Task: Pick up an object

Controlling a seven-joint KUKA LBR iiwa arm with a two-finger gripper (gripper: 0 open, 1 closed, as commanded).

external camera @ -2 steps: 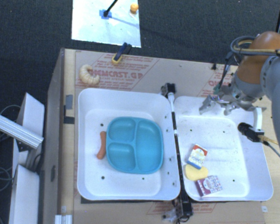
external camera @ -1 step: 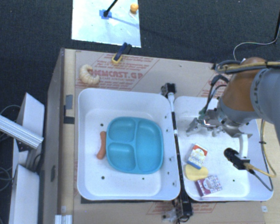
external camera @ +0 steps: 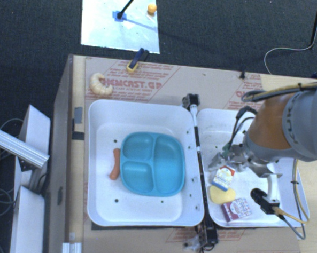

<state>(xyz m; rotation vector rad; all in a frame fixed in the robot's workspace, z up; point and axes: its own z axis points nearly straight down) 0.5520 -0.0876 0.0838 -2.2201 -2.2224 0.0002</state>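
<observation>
The gripper [external camera: 223,160], whose opening I cannot tell, hangs just beyond the yellow lump [external camera: 221,195], and the small white packet [external camera: 223,178] lies between them touching the lump, so I would centre on the packet and close crosswise, clear of the lump

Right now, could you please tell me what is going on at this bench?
The arm reaches in over the right bin, with its gripper low over a small white packet. A yellow piece and a dark red box lie just beyond the packet. Nothing can be seen in its grasp yet. The left bin holds a blue divided plate with an orange sausage beside it.
</observation>
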